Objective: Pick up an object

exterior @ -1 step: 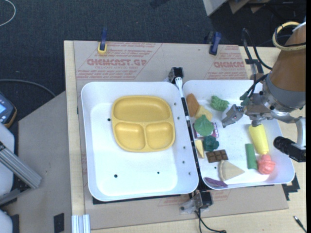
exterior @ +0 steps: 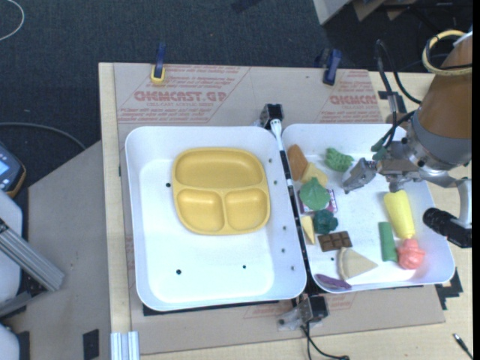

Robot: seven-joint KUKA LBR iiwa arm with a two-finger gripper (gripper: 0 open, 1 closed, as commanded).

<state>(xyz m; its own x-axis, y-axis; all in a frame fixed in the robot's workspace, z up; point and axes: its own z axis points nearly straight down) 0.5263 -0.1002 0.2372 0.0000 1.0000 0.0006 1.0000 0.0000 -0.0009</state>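
Pincer (exterior: 358,177) mine, hovering over right white bin (exterior: 435,272), fingers spread, grasping nothing. Step in hand: approach. Candidate: green ruffled plastic toy (exterior: 338,159), at 10 o'clock from fingertips, just beside. Next move, my judgement: shift over it, descend, clench.

Both white bins (exterior: 150,223) look smooth, glossy plastic; the yellow tray (exterior: 221,188) matt plastic; the bench (exterior: 225,88) paper-faced board.

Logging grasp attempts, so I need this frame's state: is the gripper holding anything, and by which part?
Nothing is held. The gripper hangs over bare floor of the right bin, fingers open, between the green toy and the yellow piece.
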